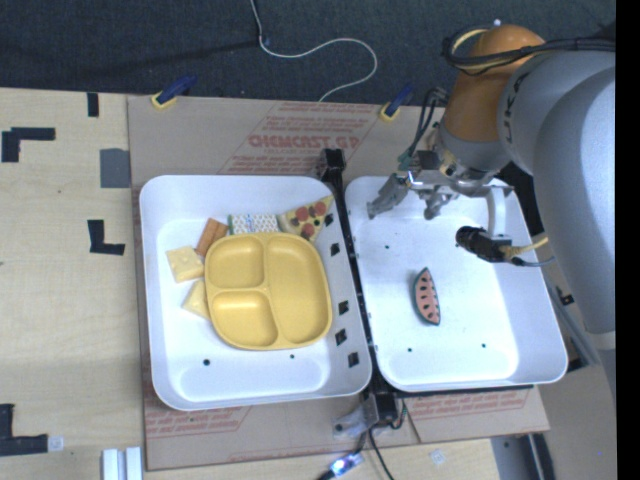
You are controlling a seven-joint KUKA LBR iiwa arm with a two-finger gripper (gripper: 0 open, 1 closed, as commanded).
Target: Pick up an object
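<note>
Task obj: a small watermelon slice (427, 296), a curved wedge w/ red flesh, dark seed specks and a darker rim along one edge. It lies flat, long axis running roughly front to back. It sits on the floor of the right bin (520, 368), about mid-bin, apart from every wall.

Both bins are shallow, white, side by side on a cardboard sheet (290, 138) over the table (60, 298). The left bin (170, 368) holds a yellow plate (268, 290) w/ three compartments, taking up most of the middle. Small food pieces crowd the plate's back and left sides:
- a pale tan square cracker (184, 263)
- an orange-brown strip (211, 235)
- a green-and-white patterned piece (252, 224)
- a pizza-like wedge (310, 216) at the back right, close to the wall between the bins

The arm (560, 168) comes in from the right, its orange band (490, 78) at the top. The jaws are spread wide, nothing between them, over the back of the right bin. They are well apart from the watermelon slice, which lies toward the front. They look to be above the floor, not touching it, but the slant makes that hard to judge.
</note>
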